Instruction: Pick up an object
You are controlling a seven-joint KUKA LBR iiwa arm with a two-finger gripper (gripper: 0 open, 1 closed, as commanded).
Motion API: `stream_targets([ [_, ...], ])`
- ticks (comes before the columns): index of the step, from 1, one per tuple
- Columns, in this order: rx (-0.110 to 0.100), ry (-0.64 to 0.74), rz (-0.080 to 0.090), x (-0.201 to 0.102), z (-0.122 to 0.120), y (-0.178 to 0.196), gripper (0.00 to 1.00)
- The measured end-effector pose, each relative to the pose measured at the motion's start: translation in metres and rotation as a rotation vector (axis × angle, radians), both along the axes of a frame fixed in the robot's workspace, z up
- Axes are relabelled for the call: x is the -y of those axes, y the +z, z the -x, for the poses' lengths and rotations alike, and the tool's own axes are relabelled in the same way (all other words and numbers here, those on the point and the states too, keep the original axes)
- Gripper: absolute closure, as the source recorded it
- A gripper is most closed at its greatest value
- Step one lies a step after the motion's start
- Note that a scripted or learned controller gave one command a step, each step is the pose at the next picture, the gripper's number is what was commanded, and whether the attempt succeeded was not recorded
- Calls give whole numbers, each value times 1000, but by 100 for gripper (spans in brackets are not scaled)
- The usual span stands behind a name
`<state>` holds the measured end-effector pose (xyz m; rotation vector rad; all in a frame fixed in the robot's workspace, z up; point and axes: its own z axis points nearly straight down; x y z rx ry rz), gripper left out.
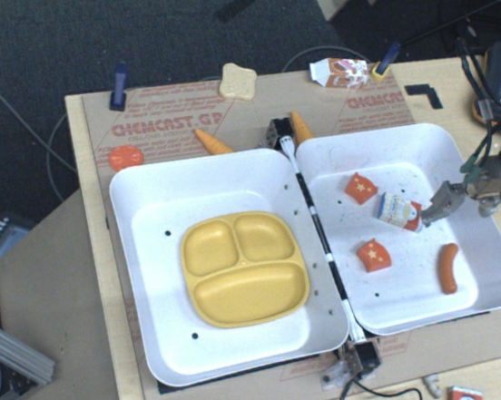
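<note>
The right bin (464,153) holds a red wedge (360,187) near its middle top and a second red wedge (374,255) lower down. A small blue-and-white carton with a red end (396,210) lies between them. An orange-red sausage (447,268) rests near the bin's right side. My gripper (435,208) reaches in from the right, low over the bin, with its tip right beside the carton's right end. Nothing visibly hangs from it.
A yellow divided plate (243,268) sits in the left bin (142,209). Behind the bins lie a toy carrot (213,141), a bread slice (237,81), a red disc (124,156), a blue clip (117,86) and a small printed carton (341,72).
</note>
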<state>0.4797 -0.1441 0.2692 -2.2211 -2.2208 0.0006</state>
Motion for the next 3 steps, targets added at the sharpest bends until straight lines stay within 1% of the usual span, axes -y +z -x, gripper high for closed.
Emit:
stream_targets([
  [1, -3, 1, -1, -41, -80, -142, 0],
  [2, -2, -1, 0, -34, -18, -185, 0],
  [3, 2, 0, 1, -35, -49, -185, 0],
])
